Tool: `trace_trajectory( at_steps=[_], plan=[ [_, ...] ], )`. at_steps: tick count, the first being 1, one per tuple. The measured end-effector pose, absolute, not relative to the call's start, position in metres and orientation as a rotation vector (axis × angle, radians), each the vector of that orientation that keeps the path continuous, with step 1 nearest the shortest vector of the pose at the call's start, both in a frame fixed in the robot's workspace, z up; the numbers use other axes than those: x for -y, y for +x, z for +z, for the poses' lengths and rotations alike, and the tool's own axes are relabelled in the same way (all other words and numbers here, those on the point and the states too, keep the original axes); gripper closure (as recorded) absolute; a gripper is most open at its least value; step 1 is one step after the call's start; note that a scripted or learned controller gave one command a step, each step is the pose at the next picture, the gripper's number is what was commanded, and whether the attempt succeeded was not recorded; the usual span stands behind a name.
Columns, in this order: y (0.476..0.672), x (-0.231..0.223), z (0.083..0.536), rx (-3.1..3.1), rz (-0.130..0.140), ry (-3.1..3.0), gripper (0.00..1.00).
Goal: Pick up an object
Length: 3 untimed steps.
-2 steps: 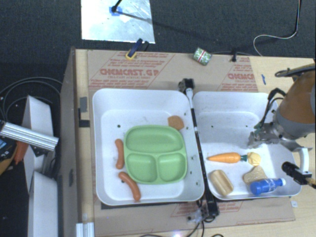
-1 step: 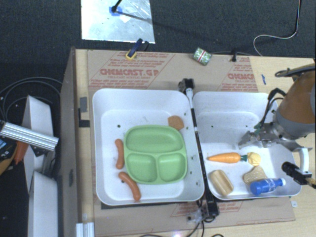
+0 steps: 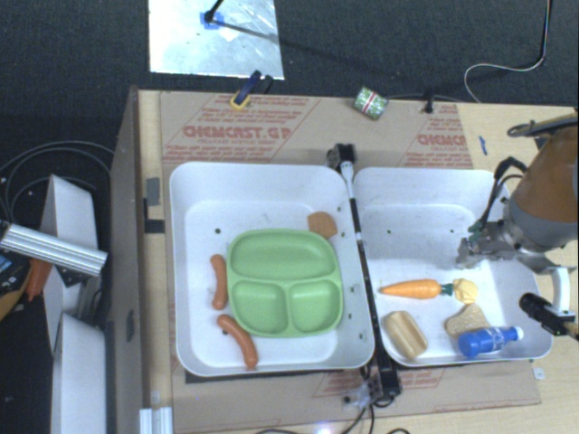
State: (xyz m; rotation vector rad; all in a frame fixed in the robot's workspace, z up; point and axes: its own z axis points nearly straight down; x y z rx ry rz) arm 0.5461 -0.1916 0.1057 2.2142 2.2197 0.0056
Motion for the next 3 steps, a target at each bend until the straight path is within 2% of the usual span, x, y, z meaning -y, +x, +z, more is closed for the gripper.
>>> trace_trajectory(
  at_steps=[1, 2, 3],
  plan=[
    [0.546, 0.192, 0.106, -2.22, 0.006, 2.214, 0.0],
    [0.641, 0.123, 0.085, -2.226, 0.004, 2.215, 0.0],
    [0.582, 0.193, 0.085, -2.222, -0.001, 2.217, 0.0]
  ],
)
